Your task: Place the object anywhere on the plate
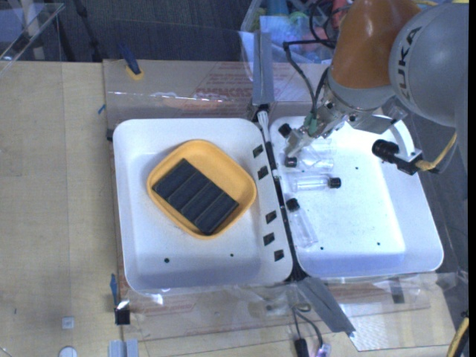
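Yellow plate: a rounded-square dish in the left bin, turned so that its corners point roughly up, down, left and right in the camera view.
Dark object: a flat, ribbed black slab lying on the plate, covering most of the plate's floor.
Object's long axis: it runs diagonally, from the upper left down toward the lower right of the view, and the ribs run across that axis.
Object's edges: its lower right end sits near the plate's lower right rim, and its upper left end near the left corner.
Arm: grey with an orange band, reaching in from the right and bent downward over the right bin.
Wrist pose: tilted down and toward the left, aiming at the upper left part of the right bin, near the divider between the two bins.
Gripper: low over the right bin floor, well apart from the plate and the dark object.
Jaws: too small and blurred to tell whether they are apart or together, and nothing can be made out between them.
Clear pieces: transparent items with black ends lying on the right bin floor just below the gripper.
Bench: pale wood around the bins.
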### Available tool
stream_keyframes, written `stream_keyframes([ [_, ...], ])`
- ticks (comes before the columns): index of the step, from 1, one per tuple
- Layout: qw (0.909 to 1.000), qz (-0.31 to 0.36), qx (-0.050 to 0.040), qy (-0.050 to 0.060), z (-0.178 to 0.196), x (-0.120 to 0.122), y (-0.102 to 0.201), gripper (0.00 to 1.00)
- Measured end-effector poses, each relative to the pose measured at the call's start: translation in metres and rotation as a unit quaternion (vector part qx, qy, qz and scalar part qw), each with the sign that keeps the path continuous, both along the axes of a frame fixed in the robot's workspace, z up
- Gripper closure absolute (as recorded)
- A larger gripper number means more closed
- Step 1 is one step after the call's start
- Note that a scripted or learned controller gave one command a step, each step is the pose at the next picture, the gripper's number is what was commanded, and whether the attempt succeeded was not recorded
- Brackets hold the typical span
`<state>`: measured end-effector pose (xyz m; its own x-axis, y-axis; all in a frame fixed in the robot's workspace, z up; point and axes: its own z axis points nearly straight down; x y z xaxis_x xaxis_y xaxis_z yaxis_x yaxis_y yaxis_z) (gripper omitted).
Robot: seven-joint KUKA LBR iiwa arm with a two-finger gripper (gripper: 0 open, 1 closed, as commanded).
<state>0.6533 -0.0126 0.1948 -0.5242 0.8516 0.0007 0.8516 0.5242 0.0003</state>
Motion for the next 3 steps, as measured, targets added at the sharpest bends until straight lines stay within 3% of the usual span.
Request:
stream_keyframes([
  [1, 0.9961, 0.088, 0.0003, 0.001, -0.01, 0.0, 0.016, 1.0],
  [2, 0.9867, 0.163, 0.0004, 0.0, -0.01, -0.022, 0.056, 1.0],
  [3, 0.9867, 0.162, 0.0004, 0.0, -0.01, -0.022, 0.055, 0.0],
])
